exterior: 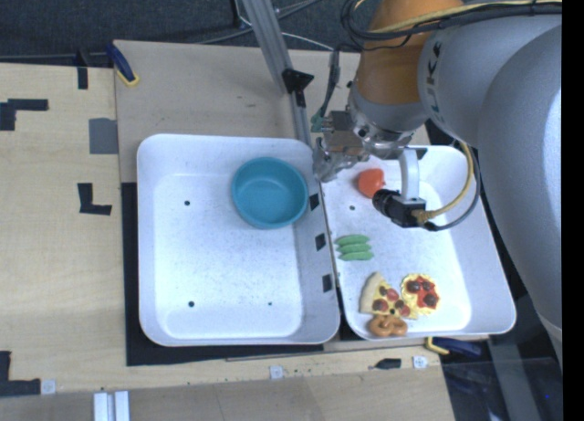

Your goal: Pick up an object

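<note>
My gripper (330, 165) hangs over the far left corner of the right bin (474, 255), near the divider between the bins. Its fingers look close together with nothing visible between them. An orange-red piece (369, 182) lies just to its right. A green pea pod (354, 247) rests lower in the same bin. Two pizza slices (401, 299) and a small pretzel (387, 325) sit near the front edge. A blue bowl (269, 193) stands in the left bin (182, 282), at its far right side, just left of the gripper.
The grey arm with its orange band (406, 8) covers the far right part of the right bin. A slanted metal pole (269, 36) runs down to the bins' far edge. A black cable connector (401, 209) hangs beside the orange-red piece.
</note>
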Robot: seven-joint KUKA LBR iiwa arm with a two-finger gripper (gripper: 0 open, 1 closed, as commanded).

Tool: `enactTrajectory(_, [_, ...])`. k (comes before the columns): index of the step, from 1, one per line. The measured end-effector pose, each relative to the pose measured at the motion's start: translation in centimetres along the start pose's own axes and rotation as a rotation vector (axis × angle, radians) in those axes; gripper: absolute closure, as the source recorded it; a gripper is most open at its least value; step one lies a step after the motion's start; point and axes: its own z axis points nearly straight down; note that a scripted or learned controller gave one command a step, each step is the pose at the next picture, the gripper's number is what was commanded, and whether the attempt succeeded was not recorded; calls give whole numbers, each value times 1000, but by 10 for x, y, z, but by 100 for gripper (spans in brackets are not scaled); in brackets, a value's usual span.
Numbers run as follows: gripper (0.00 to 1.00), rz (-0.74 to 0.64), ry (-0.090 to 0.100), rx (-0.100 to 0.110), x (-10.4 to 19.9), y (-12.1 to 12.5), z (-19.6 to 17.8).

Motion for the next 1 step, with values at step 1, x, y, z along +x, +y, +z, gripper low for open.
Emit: enactTrajectory(1, [100, -1, 0, 0, 56, 6, 11])
